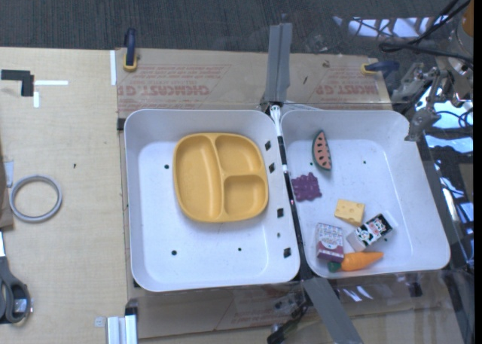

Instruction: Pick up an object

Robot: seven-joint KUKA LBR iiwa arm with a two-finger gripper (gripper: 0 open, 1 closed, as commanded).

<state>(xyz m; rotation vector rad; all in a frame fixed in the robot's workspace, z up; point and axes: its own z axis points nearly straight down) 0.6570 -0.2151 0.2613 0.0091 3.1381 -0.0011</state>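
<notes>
A pale wooden bench stood before a dark carpeted floor, with printed cardboard laid under two shallow white bins. The left bin held a yellow divided plate, smooth plastic with rounded corners and three compartments, lying flat near the bin's middle. The right bin held the small toys: a watermelon slice near the back, a bumpy purple grape cluster just beside the divider, a yellow cheese wedge with holes, a black-and-white carton tilted just in front of it, a pink printed box, and an orange carrot touching that box at the front wall. The arm's gripper could not be made out among the cables and metal parts at the upper right, so whether it was open or closed could not be told. On the bench to the left lay a grey tape ring.
</notes>
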